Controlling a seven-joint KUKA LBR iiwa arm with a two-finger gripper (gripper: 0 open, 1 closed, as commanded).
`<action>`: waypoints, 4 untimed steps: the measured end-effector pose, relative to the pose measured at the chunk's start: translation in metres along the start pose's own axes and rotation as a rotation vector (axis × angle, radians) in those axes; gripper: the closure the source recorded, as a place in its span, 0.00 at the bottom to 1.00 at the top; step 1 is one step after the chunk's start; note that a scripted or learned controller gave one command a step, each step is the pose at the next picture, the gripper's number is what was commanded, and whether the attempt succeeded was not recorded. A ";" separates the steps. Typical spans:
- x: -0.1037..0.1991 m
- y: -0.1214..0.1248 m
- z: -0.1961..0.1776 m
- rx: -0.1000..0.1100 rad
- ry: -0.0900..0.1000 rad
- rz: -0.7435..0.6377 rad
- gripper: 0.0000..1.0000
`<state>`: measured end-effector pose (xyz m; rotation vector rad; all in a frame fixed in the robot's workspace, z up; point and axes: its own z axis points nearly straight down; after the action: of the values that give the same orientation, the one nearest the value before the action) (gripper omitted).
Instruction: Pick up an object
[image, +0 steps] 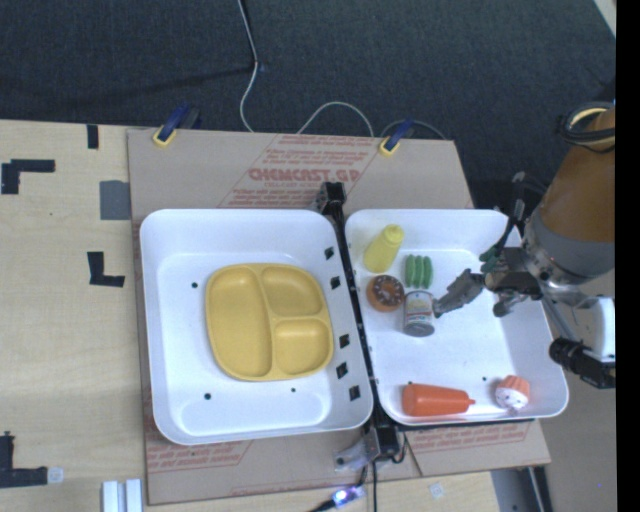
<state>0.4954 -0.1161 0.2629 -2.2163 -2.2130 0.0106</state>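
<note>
My gripper (452, 297) hangs over the right bin (525, 412), near the middle. I cannot tell how wide it is; it looks dark and small from up here. It holds nothing that I can see.

Just beside its tip is a little can (419, 313). The can stands almost straight up, leaning a bit, with its top away from me. I cannot tell if I touch it.

Next to the can is a brown donut (385, 292), lying flat. Above it is a yellow bottle (384, 248). Its long side runs at a slant, with the cap pointing up and right, near the wall between the bins. A green pepper (418, 270) lies close by, long side pointing up and down.

An orange carrot (436, 400) lies near the front edge, long side going left to right, tip to the right. A small orange and white thing (513, 392) sits in the front right corner.

The middle of the right bin has open white floor.

The left bin (165, 250) holds a yellow plate (268, 321) with three parts.
</note>
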 end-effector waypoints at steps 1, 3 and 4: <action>0.000 0.002 -0.005 -0.010 -0.002 -0.003 0.00; 0.007 0.002 0.123 -0.002 0.000 -0.002 0.00; 0.008 0.001 0.177 -0.006 -0.001 -0.002 0.00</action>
<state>0.4949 -0.1078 0.0863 -2.2173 -2.2186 0.0055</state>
